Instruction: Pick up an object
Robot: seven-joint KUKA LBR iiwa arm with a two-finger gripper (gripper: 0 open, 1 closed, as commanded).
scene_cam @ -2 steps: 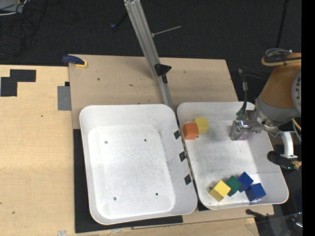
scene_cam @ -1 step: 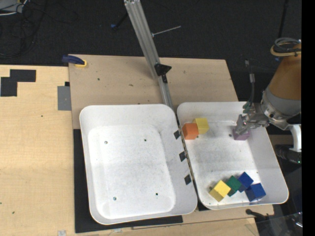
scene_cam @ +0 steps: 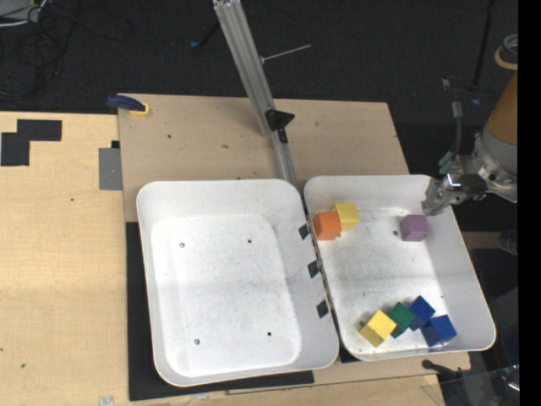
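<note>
I can't tell the state of my gripper hanging just beside the small purple block at the right white bin's far end; it looks light and rigid, so I'd pinch its flat opposite faces.

Right bin holds small blocks: orange touching yellow at its upper left, purple alone upper right, and yellow, green, blue, blue clustered near the front edge.

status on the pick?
Gripper at right bin's far rim, nothing seen held. Purple block just beside it, standing alone. Nothing in the way.
</note>
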